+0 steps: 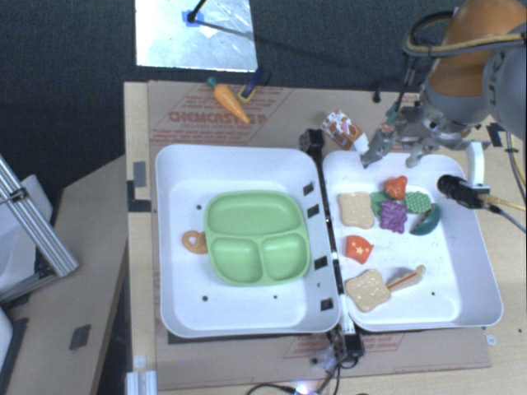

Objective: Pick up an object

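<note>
**Pick task: nothing lifted yet, pincer at the far rim of the right bin**

Nearest item: toast slice [367, 290], tan, at the near end of the right bin [473, 299], with a small wooden-handled utensil [403, 280] just beside it.

Right bin, further contents: orange-red wedge [358, 248] at mid-bin; second bread slice [356, 210] beyond it; purple grape cluster [394, 216]; green patterned piece [417, 202]; dark teal crescent [426, 223]; red-orange piece [396, 187] farthest back. All lie flat on the bin floor.

Left bin [177, 303]: green divided tray [255, 237], compartments bare; small pretzel [194, 242] touching the tray's left side.

Outside the bins, on the surface [107, 212]: toy carrot [230, 103] and a small printed packet [341, 128].

Pincer [394, 144]: hangs above the far rim of the right bin, near the red-orange piece and apart from it. Fingers part-spread, nothing between them.

Status: no candidate object is off the floor. Descent, closing and lift all appear to remain. Judged from position, the red-orange piece or the second bread slice is the likeliest target.
</note>
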